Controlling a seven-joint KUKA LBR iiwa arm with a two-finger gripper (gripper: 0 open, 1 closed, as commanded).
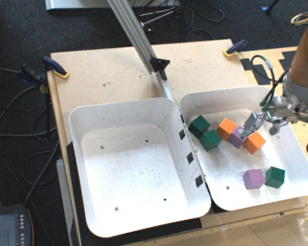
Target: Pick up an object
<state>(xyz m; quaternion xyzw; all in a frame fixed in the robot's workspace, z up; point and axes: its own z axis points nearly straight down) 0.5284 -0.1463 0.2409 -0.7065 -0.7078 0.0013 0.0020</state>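
Seven blocks sit in the right bin (292,146), and I see the jaws (251,127) right over the middle cluster — purple block (235,137) just left, orange block (254,142) just below — though whether they're spread or pinched, I cannot tell.

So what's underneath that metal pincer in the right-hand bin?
Under the pincer lie a purple block and an orange block, side by side. The pincer covers part of both.
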